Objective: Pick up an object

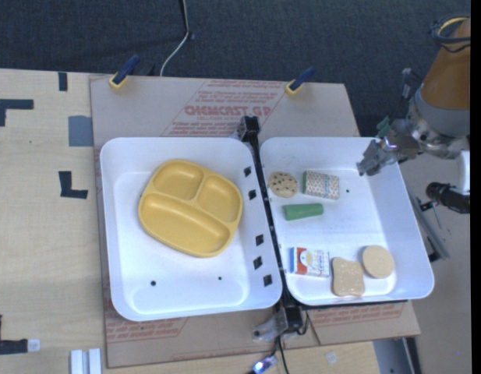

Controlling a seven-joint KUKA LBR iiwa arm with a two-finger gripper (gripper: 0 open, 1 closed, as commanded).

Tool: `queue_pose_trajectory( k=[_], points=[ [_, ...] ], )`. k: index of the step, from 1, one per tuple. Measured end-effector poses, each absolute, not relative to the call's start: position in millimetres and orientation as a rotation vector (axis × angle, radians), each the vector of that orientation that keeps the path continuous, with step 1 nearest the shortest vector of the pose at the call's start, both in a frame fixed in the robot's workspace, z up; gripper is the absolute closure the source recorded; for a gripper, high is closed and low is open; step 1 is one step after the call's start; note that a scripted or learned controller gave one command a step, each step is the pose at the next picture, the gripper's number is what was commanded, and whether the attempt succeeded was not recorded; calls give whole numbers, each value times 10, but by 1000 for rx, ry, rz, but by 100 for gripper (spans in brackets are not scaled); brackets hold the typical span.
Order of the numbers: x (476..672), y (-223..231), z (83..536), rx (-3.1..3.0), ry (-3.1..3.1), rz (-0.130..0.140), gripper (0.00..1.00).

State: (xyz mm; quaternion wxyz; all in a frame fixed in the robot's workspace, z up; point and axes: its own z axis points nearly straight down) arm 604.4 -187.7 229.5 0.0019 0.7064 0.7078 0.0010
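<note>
Toast-shaped toy (348, 276) and a round biscuit piece (377, 261) lie at the right bin's (400, 209) near edge, a small carton (309, 261) beside them. Further in, the green block (303, 210) looks the easiest take — light, stiff, gripped across its short sides — with a cookie (283, 183) and a patterned can (321, 184) behind. At the far right corner the gripper (372, 160) hangs tilted inward; how far its claw is open I cannot tell.
</note>
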Motion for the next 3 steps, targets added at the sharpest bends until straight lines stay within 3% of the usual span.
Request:
queue_pose_trajectory(
  k=[3],
  points=[
    [6052, -194, 2148, 2216, 2231, -1, 100]
  ],
)
